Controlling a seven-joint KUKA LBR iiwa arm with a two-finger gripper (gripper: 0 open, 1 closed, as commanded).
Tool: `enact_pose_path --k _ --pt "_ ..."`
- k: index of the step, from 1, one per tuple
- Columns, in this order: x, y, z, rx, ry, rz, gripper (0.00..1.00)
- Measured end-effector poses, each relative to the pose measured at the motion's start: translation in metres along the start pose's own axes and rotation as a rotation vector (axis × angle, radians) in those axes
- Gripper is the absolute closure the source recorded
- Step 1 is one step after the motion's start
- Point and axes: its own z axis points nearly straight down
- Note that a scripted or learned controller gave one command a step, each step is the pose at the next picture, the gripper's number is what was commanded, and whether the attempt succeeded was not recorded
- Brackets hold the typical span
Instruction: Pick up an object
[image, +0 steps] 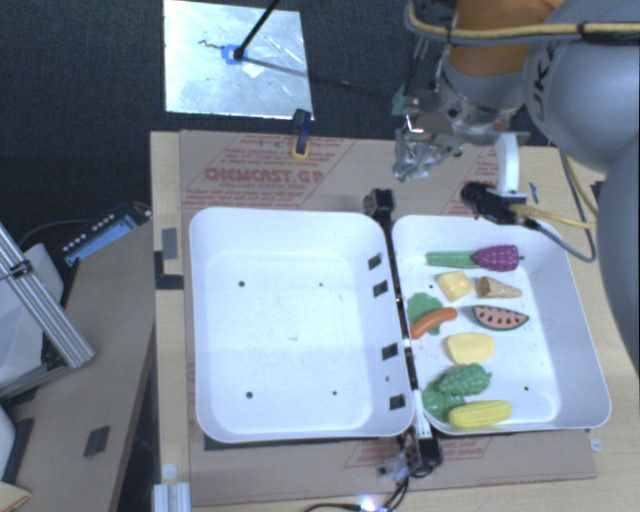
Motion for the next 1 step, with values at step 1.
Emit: enact_pose_path --k 1 --pt "0.0378 -0.0004 -0.0048 0.008 -0.003 0.005 1.0"
